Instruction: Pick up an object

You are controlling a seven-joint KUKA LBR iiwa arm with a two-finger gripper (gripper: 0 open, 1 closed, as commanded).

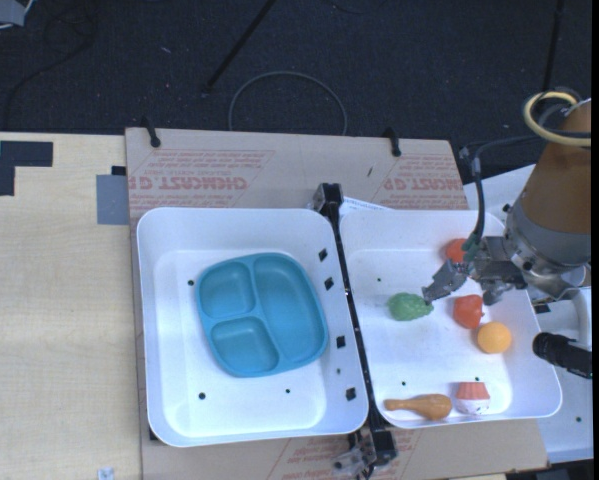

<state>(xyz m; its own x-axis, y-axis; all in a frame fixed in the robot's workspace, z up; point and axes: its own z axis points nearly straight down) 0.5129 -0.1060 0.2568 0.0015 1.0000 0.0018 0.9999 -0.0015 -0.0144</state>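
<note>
My gripper (464, 291) hangs over the right bin (539, 408), near its right middle, and stands open with its fingers spread. A red round thing (468, 312) lies just below the fingertips; I see nothing gripped. A green lump (410, 307) lies close to the left fingertip. An orange ball (494, 338) sits just to the right of the red thing. Another red-orange thing (457, 250) shows behind the gripper, partly hidden by it.
A tan drumstick (421, 405) and a small white and red thing (471, 396) lie at the right bin's front edge. The left bin (164, 268) holds a blue divided plate (261, 313). A black divider (344, 313) runs between the bins.
</note>
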